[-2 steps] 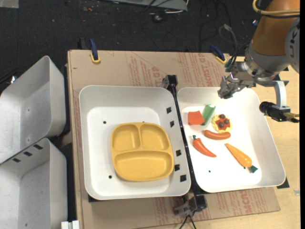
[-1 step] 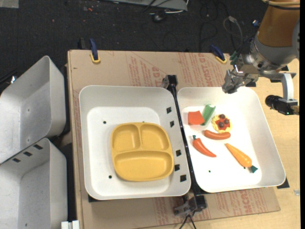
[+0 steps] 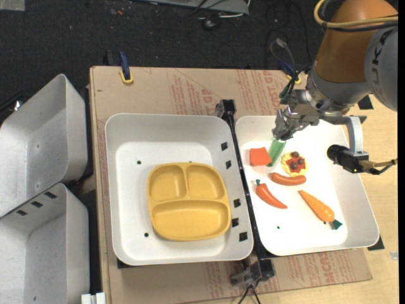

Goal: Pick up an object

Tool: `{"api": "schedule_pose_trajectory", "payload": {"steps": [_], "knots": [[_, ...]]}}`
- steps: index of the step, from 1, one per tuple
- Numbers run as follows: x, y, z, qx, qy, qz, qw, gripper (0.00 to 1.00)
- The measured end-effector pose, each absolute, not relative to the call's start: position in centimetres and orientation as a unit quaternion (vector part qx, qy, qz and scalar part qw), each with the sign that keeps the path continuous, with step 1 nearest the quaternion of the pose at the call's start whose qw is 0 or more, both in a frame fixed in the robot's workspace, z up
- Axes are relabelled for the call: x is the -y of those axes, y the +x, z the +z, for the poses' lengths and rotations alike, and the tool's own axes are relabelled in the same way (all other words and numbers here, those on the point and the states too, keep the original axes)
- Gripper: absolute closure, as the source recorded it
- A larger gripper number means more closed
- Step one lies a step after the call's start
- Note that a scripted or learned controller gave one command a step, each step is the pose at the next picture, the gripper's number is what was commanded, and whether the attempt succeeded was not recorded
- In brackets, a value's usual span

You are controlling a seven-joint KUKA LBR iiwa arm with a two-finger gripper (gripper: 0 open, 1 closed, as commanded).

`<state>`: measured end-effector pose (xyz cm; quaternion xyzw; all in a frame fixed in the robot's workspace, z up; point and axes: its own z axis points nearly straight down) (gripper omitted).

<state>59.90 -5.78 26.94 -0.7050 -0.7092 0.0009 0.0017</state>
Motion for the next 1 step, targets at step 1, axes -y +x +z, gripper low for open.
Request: {"api": "schedule_pose_trajectory", "payload": {"steps": [1], "knots": [[1.96,57.21,25.01,0.709,-0.705,0.0012,0.002,1.0]]}}
